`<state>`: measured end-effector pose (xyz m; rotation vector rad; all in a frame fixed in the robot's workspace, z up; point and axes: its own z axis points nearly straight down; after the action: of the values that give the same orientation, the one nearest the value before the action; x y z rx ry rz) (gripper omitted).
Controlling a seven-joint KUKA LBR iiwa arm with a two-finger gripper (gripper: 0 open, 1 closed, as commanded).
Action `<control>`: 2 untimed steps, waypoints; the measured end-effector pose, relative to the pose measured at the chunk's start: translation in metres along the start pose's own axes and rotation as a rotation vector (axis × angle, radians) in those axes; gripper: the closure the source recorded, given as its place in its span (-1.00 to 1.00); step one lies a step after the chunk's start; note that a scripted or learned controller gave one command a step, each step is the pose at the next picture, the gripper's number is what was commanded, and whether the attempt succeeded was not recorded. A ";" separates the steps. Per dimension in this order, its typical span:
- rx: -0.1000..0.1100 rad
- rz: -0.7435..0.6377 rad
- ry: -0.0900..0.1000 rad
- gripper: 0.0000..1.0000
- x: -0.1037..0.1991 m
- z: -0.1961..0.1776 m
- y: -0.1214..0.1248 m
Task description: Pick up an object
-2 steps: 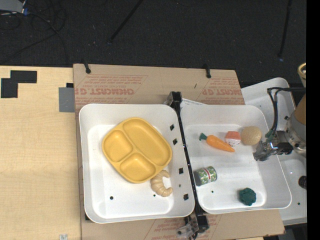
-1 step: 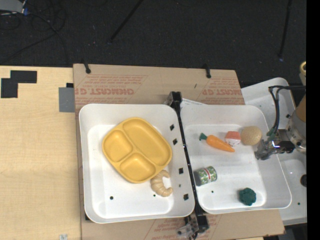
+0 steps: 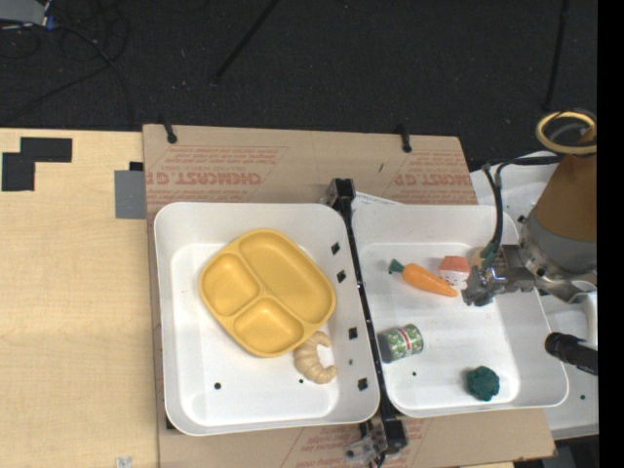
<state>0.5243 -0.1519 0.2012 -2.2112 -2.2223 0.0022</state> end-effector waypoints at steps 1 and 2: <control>0.000 -0.001 0.000 1.00 0.054 0.007 0.017; -0.002 0.000 -0.002 1.00 0.097 0.003 0.036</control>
<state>0.5598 -0.0546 0.1980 -2.2133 -2.2237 0.0023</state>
